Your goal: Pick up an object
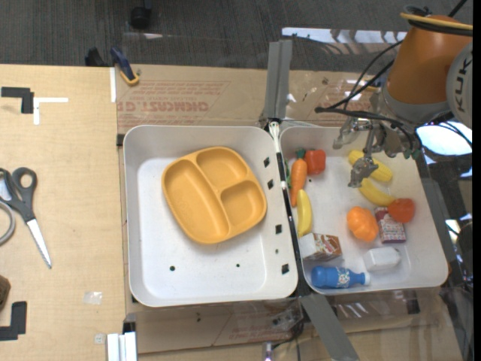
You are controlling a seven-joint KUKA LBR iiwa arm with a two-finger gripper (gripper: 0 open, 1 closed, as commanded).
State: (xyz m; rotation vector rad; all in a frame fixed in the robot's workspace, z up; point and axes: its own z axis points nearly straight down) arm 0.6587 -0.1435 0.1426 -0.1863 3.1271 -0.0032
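Plainly, the arm (428,59) hangs over the far right corner of the right bin (432,277), with the gripper (364,173) low above the two yellow bananas at the bin's far side, the upper one (373,170) partly behind the gripper, the lower one (376,195) just below. How wide it stands I cannot tell, and nothing shows caught in it.

The risks, as I judge them: the two bananas lie touching, so a closing grip could pinch between them and push both aside, or slide off a curved skin. The bin wall is near, and a sweep could knock the tomato (402,210) or the orange (361,224) rolling.

Counted, largest first:
- bins: two, the left bin (143,224) holding one orange divided plate (214,194)
- scissors (26,209): one, on the bench to the left
- bananas: three, counting the one (304,213) by the centre wall
- blue bottle (338,278): one
- carrot (298,177): one
- orange: one
- red pepper (315,162): one
- tomato: one
- small cartons: two, a red one (391,228) and a brown one (323,245)
- white block (382,259): one
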